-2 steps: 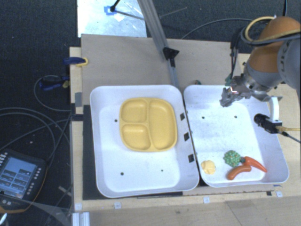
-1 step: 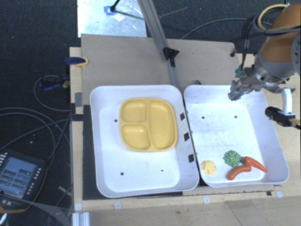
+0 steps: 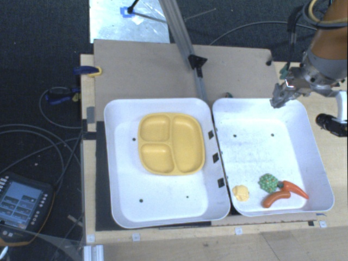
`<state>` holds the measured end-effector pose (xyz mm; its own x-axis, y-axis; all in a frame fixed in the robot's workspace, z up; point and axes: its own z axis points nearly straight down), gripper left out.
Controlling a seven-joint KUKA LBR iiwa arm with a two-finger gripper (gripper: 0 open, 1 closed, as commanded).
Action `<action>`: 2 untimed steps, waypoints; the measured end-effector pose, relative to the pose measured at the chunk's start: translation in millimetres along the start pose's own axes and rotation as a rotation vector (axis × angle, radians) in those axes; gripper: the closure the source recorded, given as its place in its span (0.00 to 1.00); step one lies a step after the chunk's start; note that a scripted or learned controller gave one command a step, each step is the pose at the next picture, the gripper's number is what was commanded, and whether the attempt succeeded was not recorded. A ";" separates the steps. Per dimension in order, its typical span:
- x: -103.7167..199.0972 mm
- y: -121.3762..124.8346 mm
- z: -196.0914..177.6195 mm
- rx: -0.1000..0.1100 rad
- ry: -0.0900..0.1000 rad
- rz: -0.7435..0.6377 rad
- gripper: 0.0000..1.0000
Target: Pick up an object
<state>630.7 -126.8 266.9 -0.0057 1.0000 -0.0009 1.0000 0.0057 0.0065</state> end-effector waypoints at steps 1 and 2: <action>58.3 -6.4 -2.3 0.005 0.003 -0.006 1.00; 117.7 -24.7 1.1 0.007 0.003 -0.006 1.00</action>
